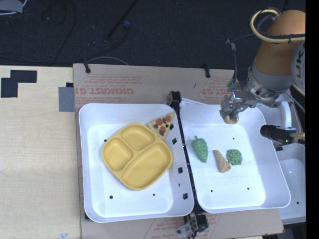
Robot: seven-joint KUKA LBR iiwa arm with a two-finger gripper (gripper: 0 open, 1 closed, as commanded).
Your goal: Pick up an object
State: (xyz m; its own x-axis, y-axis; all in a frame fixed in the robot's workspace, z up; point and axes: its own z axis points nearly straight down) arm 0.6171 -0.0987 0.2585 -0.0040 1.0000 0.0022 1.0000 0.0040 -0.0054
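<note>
My gripper [230,114] hangs over the far edge of the right bin [249,195], below the orange-banded wrist. A small tan piece [230,118] sits between its fingertips, and the gripper is shut on it. On the right bin's floor lie a green grape bunch [200,149], a tan cone [222,161] and a round green lump [234,157], all nearer the camera than the gripper and apart from it.
The left bin [94,183] holds a yellow divided plate [137,156] and a pizza slice [163,124] at its far right corner. A black divider [182,153] runs between the bins. A black fitting [274,132] juts in at the right.
</note>
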